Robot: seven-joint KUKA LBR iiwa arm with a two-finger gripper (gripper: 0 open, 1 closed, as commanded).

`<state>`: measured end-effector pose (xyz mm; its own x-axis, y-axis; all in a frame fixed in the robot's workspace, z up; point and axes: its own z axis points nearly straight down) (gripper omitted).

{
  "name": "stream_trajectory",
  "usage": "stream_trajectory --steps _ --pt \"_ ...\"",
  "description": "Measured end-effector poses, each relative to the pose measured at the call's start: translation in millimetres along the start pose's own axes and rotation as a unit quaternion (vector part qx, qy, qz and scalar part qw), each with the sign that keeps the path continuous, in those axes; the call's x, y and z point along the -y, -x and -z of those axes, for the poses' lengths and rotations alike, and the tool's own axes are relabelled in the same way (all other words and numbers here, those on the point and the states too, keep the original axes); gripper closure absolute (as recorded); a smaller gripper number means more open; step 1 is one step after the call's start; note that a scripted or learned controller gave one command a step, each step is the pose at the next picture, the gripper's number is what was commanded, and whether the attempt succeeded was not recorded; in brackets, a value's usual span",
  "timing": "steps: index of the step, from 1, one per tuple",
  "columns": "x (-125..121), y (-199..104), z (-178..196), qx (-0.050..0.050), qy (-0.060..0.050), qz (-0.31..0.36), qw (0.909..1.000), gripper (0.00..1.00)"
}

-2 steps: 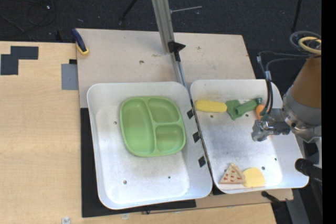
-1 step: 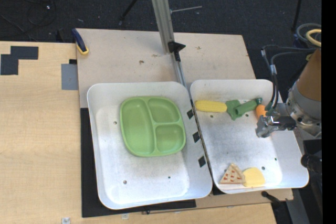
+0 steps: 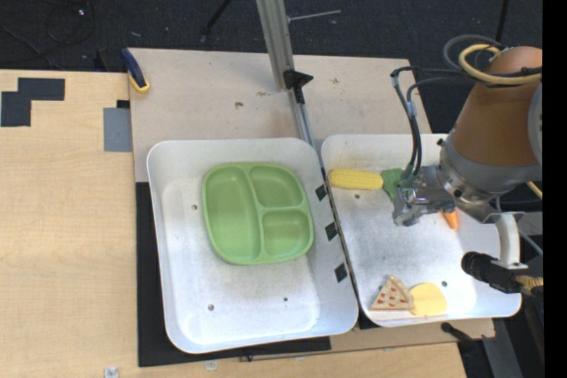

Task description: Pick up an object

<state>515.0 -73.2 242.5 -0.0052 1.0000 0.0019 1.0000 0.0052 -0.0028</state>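
Over the right bin (image 3: 381,274), toward its 12 o'clock rim, the jaws (image 3: 408,206) hang low above the white floor, with a yellow corn cob (image 3: 356,181) just at their 9 o'clock and a green scrap (image 3: 392,181) between the two. An orange bit (image 3: 451,220) peeks out at their 3 o'clock. Down at the bin's 6 o'clock lie a pizza slice (image 3: 391,296) and a yellow wedge (image 3: 429,299), touching each other, well apart from the arm. The left bin (image 3: 177,297) carries a green divided plate (image 3: 259,213).

The likely trouble, as I judge it: the jaws sit beside the corn rather than over it, so a descent here may close on bare floor or nudge the cob rolling toward the rim. The green scrap could also get pinched instead.

Whether the jaws are spread or clenched I cannot tell; nothing is visibly between them
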Motion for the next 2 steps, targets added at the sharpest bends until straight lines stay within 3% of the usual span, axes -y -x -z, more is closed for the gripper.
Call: stream_trajectory --steps 2 --pt "-39 -103 -11 0.0 0.001 0.0 1.0 1.0"
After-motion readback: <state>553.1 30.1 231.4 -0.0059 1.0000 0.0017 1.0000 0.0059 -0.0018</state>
